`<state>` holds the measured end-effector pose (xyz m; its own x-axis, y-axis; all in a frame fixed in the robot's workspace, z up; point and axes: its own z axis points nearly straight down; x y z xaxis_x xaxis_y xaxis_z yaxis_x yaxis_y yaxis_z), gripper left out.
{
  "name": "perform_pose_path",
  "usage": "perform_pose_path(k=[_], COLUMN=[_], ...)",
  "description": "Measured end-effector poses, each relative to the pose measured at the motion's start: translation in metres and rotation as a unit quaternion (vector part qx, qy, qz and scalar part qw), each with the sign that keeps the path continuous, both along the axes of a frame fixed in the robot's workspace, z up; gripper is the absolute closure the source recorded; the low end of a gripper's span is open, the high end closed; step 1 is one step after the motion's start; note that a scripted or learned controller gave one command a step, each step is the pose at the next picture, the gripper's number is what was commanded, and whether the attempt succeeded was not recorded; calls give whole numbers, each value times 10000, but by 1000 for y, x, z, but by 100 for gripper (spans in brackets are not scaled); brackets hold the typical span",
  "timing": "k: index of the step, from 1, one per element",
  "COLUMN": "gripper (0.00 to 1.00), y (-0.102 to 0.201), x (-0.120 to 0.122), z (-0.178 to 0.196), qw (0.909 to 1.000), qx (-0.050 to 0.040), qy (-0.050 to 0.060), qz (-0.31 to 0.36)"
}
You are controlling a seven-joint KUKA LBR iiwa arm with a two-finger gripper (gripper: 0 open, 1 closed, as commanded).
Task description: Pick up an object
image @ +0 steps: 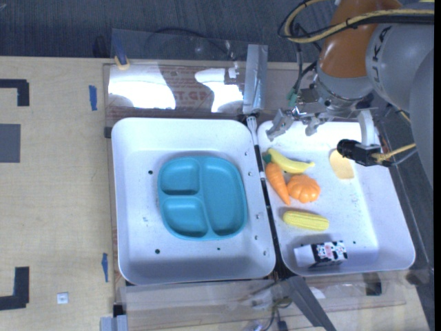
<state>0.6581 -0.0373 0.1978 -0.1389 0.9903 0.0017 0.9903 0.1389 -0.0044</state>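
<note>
The claw (298,121) is hovering open and empty over the right bin (386,254). The banana (291,162) is lying just below it; descending straight and centring the fingers across it is advisable.

A pale wooden bench top (55,205) spreads well left of the gripper, bearing black tape marks (15,92); dark blue-grey floor (138,5) lies beyond. A shiny panel (172,85) left of the gripper glares with reflected light.

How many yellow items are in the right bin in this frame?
3. A banana lies near the bin's upper left, a corn cob lies below the small orange pumpkin, and a pale yellow piece sits under the gripper. The arm may hide others.
</note>
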Motion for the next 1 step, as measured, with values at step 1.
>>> perform_pose_path(k=[1], gripper=[100], y=[0], x=[2], z=[12], qw=[10000], qx=[-4], qy=[-34], qz=[7])
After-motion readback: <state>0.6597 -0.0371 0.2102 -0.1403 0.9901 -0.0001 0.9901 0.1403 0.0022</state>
